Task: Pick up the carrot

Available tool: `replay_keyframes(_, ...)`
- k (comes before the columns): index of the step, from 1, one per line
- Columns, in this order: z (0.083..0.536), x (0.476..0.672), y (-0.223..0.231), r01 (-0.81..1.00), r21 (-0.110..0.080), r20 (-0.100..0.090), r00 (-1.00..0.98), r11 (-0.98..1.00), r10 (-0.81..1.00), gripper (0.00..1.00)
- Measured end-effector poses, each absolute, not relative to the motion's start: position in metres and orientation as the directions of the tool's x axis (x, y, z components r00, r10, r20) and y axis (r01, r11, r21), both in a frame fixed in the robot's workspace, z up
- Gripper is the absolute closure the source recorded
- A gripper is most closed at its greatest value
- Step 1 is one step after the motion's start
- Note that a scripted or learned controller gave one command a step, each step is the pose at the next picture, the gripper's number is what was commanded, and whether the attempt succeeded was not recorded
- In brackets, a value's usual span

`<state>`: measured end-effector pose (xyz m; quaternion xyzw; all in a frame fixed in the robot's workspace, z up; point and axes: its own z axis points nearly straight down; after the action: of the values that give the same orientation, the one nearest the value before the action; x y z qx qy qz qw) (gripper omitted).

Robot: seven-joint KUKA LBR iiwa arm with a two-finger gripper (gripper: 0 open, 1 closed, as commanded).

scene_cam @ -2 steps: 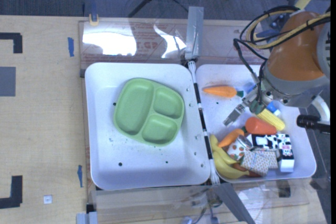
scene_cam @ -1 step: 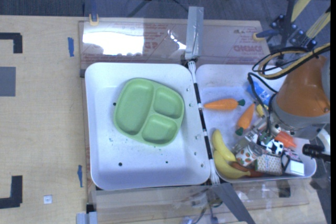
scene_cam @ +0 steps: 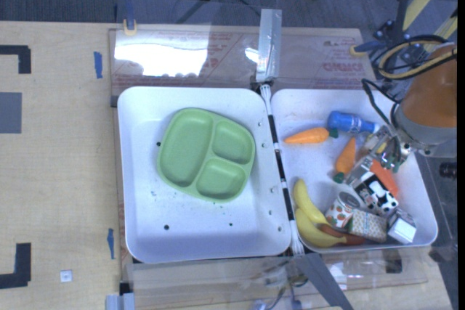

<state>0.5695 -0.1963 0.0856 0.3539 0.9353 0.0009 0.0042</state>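
Note:
An orange carrot with a green end lies flat in the upper left of the right bin, pointing left. A second orange, carrot-like piece lies slanted just to its right. My gripper hangs low over the middle right of the same bin, beside that second orange piece and well to the right of the carrot. The grey wrist and its orange band hide the bin's right rim. Nothing shows as held.
A blue bottle lies above the gripper. A banana, a small printed can, a black-and-white toy and a white box crowd the bin's front. The left bin holds a green divided plate.

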Motion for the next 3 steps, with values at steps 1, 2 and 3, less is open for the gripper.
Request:
replay_keyframes(1, 0.086, 0.570, -0.196, 0.662, 0.005, -0.007, -0.750, 0.750, 0.662, 0.00)
replay_keyframes(2, 0.144, 0.638, -0.103, 0.704, 0.001, 0.000, -0.711, 0.711, 0.704, 0.00)
replay_keyframes(3, 0.086, 0.657, -0.113, 0.863, 0.000, 0.000, -0.505, 0.505, 0.863, 0.00)
